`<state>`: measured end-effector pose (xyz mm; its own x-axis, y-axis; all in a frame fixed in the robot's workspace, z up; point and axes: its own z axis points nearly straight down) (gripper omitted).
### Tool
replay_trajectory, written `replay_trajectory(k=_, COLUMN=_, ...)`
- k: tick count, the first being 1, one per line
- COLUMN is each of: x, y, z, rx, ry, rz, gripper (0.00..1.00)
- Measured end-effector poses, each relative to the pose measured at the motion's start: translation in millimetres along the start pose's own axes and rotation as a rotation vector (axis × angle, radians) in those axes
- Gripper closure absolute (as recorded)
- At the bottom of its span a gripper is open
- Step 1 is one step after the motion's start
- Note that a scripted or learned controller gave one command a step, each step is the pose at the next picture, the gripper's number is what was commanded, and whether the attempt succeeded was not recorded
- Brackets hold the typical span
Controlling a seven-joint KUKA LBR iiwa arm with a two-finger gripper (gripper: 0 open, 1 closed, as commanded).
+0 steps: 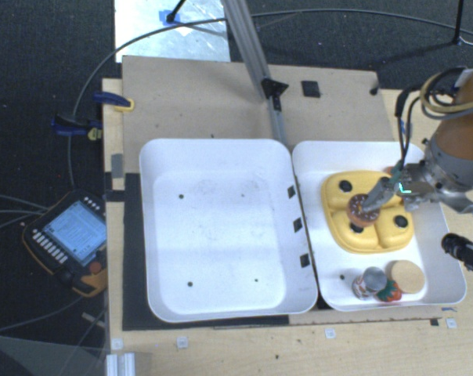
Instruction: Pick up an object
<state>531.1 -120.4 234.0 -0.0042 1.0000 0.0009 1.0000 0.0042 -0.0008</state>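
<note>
Gripper [365, 207] low over yellow moulded piece [367, 214] in the right bin [456, 288], centre right of frame; whether it is open or closed cannot be told from here.

You have the arm [456, 143] reaching in from the right edge, its tip over a small brown round part [361, 207] that sits on the yellow piece. Judge the yellow piece as rigid, smooth plastic, broad and likely too wide to span; you would do better at an edge or lobe. Nearer the lower right lie a tan disc [408, 276] and, just beside it, a small grey, red and green item [373, 283]; both look light and easier to grasp, though the disc is flat and may slip. The left bin [154, 210] offers nothing to take. No brand, label or legible writing is visible on any object.
</note>
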Motion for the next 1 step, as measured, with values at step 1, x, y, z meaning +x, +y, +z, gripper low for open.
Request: replay_trajectory(k=1, x=0.0, y=0.6, z=-0.9, rx=-0.002, ry=0.0, rz=0.0, gripper=0.0)
